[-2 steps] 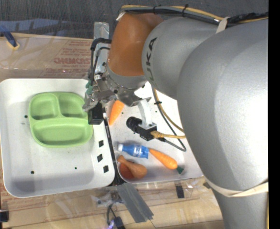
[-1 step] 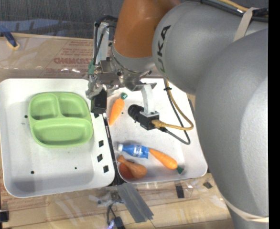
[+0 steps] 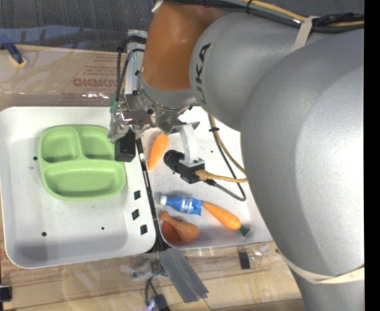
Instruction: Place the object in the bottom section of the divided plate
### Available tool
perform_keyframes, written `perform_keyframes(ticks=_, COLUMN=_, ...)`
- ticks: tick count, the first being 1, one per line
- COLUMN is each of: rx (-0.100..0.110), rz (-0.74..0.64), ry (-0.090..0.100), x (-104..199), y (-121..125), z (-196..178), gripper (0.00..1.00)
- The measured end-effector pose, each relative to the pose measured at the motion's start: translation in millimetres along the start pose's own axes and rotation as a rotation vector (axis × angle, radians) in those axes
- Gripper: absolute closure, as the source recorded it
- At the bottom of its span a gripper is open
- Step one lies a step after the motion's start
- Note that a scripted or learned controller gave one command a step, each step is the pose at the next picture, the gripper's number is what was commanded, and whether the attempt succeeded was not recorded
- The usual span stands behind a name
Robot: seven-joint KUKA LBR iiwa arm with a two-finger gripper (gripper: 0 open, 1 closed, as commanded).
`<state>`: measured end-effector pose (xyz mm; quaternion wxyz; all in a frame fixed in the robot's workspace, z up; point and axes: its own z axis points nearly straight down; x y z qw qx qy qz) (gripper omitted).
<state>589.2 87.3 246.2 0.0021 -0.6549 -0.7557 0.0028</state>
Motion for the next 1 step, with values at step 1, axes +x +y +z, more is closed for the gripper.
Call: perform_keyframes(ticks=1, rx=-0.002, rz=0.0, ry=0.0, x=-0.2, y=0.3, z=-0.9, gripper=0.0)
